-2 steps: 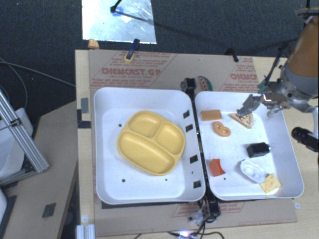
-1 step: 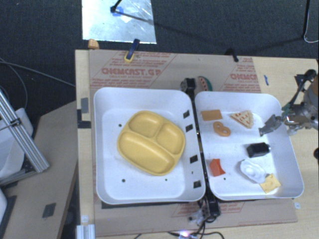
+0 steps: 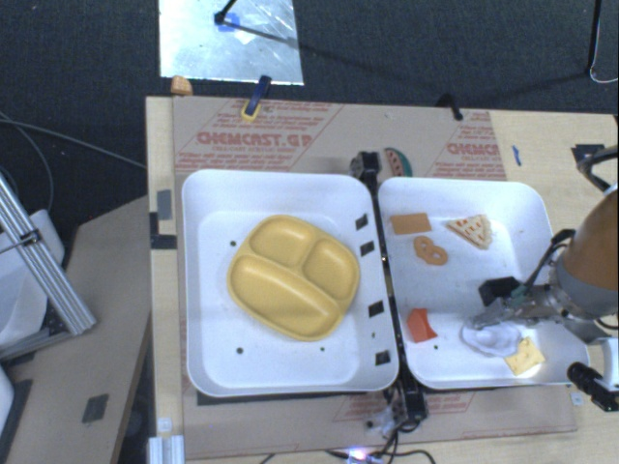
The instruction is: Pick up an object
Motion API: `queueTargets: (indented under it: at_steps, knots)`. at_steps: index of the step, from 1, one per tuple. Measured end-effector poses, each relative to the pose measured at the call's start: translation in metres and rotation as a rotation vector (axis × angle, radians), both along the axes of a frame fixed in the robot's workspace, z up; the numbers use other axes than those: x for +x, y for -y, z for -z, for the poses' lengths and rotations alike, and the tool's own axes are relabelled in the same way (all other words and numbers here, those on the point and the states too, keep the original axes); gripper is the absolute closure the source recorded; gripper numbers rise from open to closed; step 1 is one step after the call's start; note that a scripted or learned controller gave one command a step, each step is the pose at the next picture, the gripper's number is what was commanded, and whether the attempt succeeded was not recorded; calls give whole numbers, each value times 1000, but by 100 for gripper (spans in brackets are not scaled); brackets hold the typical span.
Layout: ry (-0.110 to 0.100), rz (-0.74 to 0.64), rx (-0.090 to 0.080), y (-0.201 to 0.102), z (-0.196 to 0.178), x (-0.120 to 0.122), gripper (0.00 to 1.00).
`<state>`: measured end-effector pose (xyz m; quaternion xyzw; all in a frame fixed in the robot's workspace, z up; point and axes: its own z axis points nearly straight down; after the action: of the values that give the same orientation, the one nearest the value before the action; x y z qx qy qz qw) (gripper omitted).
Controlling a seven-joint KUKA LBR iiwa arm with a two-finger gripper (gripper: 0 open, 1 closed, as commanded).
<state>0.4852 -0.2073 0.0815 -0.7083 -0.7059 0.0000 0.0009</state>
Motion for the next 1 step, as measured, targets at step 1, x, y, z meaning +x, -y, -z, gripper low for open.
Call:
queueTargets:
  at_steps: [1]
  knots:
    - [5, -4, -2, -1, -4, 2, 0]
